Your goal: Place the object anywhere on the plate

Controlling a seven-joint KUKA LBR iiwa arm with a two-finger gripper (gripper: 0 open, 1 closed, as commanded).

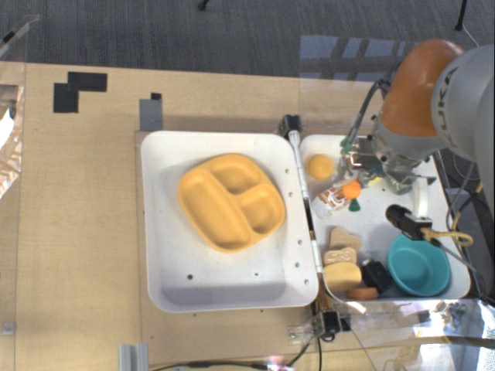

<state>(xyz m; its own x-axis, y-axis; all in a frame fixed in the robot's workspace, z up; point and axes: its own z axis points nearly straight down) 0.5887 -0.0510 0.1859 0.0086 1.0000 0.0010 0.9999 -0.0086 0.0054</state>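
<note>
A yellow plate [230, 201] with three compartments lies in the left bin [166, 284], with nothing on it. My gripper [357, 173] hangs low over the back of the right bin [441, 195], reaching in from the right. Just below it lies a small orange toy with a green tip [352, 191], and beside that a small white and red item [332, 199]. A yellow ball [319, 165] rests to the gripper's left, near the bin's back left corner.
At the front of the right bin stand a teal bowl [418, 266], tan bread-like pieces [343, 242], a yellow block [343, 273], an orange piece [362, 292] and a black item [377, 273]. A divider rail [303, 199] separates the bins.
</note>
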